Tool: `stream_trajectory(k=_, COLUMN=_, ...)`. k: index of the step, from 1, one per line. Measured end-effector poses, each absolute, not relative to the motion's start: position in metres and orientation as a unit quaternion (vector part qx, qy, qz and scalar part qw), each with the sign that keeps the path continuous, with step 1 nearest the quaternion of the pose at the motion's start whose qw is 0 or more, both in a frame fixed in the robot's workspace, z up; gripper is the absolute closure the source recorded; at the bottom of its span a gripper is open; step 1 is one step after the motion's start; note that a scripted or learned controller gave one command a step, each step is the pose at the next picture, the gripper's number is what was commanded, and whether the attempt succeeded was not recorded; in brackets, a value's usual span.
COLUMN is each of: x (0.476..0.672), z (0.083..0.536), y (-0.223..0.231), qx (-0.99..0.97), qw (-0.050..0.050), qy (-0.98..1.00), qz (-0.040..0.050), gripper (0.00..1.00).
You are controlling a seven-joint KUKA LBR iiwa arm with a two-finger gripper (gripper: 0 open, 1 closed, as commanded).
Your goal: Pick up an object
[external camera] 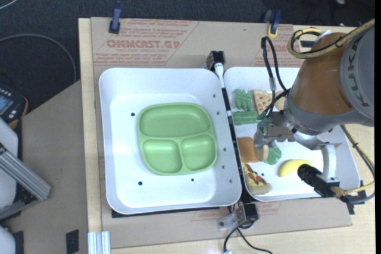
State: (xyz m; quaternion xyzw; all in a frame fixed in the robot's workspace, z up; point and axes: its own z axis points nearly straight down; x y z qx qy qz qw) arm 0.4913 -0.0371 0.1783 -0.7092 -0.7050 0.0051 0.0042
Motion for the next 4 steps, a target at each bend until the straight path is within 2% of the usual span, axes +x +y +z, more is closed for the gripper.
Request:
stream_trajectory(k=1, x=0.484, z=0.185, y=0.047, qx=-0.704, qw=0.003, qy=-0.710, qz=-0.0004, gripper=1.00)
stream_trajectory(k=2, x=0.481, z=0.290, y=0.077, qx=-0.705, qw=-0.003, qy=-0.709, qz=-0.0055, gripper=1.00)
stream_trajectory(k=3, x=0.481, z=0.403, y=0.103, qx=-0.705, qw=-0.004, qy=-0.709, qz=-0.0070, gripper=1.00)
stream_trajectory(k=4, x=0.478, z=0.307, y=0.116, qx=-0.707, qw=0.003, qy=-0.707, qz=0.0047, gripper=1.00)
